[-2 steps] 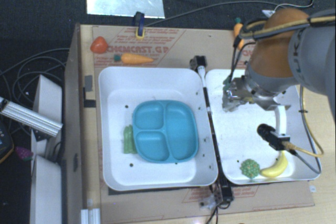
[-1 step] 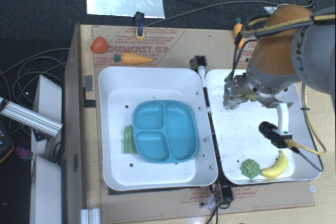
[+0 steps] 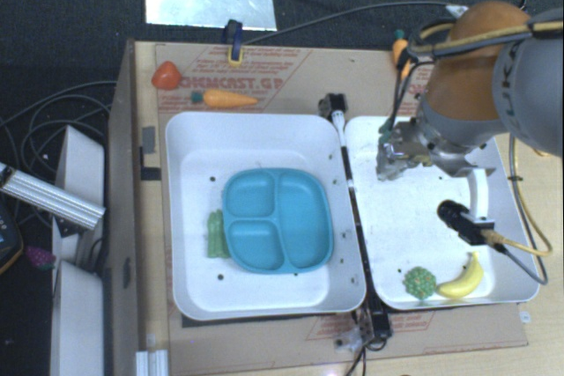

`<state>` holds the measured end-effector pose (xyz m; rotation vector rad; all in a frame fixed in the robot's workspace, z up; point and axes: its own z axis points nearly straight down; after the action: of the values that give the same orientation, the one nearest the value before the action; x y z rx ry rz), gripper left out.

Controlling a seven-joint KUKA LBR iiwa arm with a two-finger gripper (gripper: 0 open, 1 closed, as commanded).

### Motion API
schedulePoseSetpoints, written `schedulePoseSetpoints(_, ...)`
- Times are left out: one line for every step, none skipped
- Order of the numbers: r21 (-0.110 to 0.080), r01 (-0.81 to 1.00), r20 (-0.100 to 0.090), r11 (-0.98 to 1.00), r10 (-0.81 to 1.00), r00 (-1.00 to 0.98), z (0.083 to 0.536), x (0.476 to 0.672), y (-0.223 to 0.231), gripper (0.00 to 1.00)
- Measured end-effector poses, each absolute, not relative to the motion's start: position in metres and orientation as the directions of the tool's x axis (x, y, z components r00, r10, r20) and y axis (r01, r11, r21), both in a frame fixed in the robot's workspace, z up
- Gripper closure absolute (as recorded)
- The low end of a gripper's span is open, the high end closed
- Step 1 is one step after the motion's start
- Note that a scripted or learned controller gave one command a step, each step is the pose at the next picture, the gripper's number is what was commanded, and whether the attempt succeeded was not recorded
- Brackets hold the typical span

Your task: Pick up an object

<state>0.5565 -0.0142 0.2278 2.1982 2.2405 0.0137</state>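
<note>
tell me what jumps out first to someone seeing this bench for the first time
The blue divided plate in the middle of the left bin draws the eye first, with a green piece lying against its left edge. Next is the big grey and orange arm reaching in over the right bin, its gripper above the bin's upper left part. A yellow banana and a green bumpy ball lie near that bin's front edge.

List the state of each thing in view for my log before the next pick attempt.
Gripper: above the right bin's upper left, nothing seen in it.
Banana: lying in right bin, lower corner.
Green ball: resting beside the banana.
Blue tray: flat in left bin.
Green piece: lying against the tray's left edge.
</note>
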Motion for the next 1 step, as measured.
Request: schedulePoseSetpoints(0.011,1.000,0.005,0.025,1.000,-0.025,0.2382,0.5572,-0.0135,1.00)
